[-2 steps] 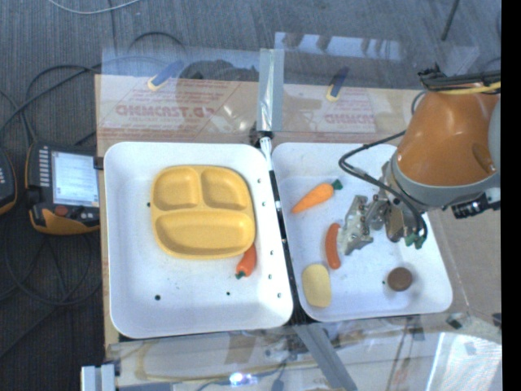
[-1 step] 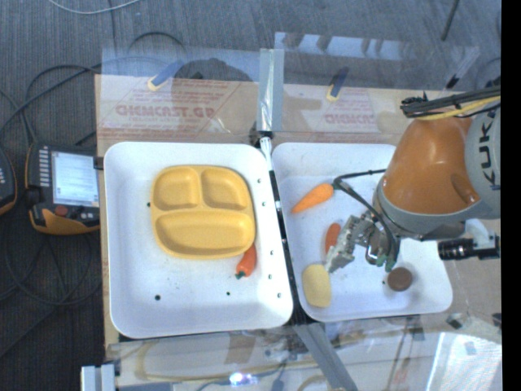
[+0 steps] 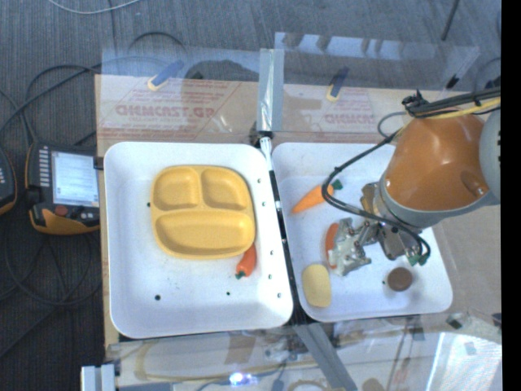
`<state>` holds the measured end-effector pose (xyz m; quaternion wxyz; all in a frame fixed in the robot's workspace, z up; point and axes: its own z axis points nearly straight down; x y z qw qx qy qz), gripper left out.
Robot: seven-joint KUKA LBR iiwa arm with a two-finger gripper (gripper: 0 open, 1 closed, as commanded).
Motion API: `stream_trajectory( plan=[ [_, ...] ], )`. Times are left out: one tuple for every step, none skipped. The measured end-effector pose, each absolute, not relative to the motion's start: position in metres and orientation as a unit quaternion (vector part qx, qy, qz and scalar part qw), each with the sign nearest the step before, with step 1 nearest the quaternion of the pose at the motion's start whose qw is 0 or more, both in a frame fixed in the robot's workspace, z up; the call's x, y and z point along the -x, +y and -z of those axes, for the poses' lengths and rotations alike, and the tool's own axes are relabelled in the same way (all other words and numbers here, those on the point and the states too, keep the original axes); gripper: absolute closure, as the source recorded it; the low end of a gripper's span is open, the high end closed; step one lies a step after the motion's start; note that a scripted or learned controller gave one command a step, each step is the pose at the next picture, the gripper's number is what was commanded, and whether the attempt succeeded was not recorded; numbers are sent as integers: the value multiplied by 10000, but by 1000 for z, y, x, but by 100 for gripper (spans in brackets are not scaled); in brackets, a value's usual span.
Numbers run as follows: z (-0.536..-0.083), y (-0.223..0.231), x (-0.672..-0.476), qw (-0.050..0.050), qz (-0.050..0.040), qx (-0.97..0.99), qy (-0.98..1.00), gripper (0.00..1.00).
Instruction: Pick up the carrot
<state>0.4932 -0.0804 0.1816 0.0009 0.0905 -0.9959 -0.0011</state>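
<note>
Grey ribbed floor with loose cables around the counter, which has a brown cardboard top under clear plastic; its mirrored red lettering can't be read. Landmark: yellow three-compartment plastic plate in the left white bin. Orange tapered carrot lies right of the plate, in the right white bin. Pincer sits below-right of the carrot, beside a small orange piece; open or closed, can't tell. Red-orange chili pepper touches the plate's lower right edge. Pale yellow potato-like lump and brown round item lie farther right. Handheld pendant left of the plate.
</note>
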Motion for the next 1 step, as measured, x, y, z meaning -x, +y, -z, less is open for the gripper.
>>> stream_trajectory(
  plan=[
    [-178,-97,-506,9,10,410,-9992,100]
  ],
)
